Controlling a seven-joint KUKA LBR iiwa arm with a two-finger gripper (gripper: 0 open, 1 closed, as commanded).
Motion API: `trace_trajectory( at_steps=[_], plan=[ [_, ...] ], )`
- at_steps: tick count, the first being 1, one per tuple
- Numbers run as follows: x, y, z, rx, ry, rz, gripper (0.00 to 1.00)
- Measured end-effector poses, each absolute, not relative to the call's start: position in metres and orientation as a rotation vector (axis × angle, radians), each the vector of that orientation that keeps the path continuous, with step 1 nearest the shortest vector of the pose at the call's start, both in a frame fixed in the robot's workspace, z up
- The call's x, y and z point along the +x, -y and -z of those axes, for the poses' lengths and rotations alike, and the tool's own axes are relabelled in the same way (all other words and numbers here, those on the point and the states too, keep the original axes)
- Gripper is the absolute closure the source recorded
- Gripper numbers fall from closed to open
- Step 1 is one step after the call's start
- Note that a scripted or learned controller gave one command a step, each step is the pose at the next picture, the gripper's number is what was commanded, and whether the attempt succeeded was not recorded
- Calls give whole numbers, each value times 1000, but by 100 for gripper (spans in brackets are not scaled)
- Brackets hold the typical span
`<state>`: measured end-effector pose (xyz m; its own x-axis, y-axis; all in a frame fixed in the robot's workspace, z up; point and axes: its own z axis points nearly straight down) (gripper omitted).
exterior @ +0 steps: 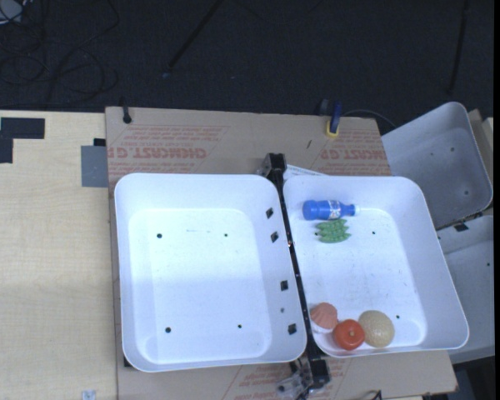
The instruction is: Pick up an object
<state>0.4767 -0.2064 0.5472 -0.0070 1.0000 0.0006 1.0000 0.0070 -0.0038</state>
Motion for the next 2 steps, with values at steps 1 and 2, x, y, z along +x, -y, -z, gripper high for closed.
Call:
trace_trajectory(
  at_steps=[1,2],
  plan=[
    [477,206,-547,-2210,2227,-4,0],
    [477,206,-557,-2206,2231,-5,100]
  ],
)
